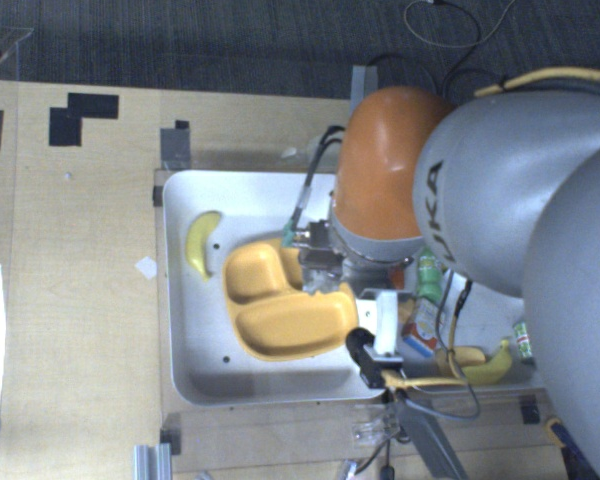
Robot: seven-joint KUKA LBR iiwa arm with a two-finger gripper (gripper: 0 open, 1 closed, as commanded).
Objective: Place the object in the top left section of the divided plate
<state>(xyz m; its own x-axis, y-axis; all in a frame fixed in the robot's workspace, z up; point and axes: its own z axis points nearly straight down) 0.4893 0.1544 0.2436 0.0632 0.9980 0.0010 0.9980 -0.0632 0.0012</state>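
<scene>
My arm (480, 198) covers the right bin. Beneath my wrist, the yellow divided plate (280, 313) lies in the white bin (185, 358). Farther left, a banana (201, 240) rests on the bin floor, apart from the plate.

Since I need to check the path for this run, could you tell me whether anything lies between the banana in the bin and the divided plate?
Nothing visible does. The banana lies on bare bin floor, left of the yellow divided plate and apart from it. The arm covers the plate's right side.
</scene>
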